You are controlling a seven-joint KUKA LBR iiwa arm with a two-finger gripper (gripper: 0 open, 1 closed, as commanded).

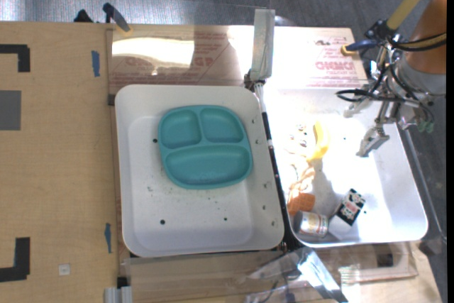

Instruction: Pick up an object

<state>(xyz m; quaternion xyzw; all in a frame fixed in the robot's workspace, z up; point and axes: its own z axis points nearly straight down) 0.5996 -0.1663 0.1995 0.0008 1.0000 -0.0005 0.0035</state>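
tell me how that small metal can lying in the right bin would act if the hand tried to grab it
The can lies on its side, so a nudge would probably roll it. Its shiny, rounded wall looks slippery and could squirt out of a pinch. It sits against the bin wall beside an orange piece, which may block a clean approach by the hand.

camera view | fixed above bench | slanted down | both bins framed

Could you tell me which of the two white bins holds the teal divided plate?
The left bin; the teal plate lies there, while the right bin holds small items.
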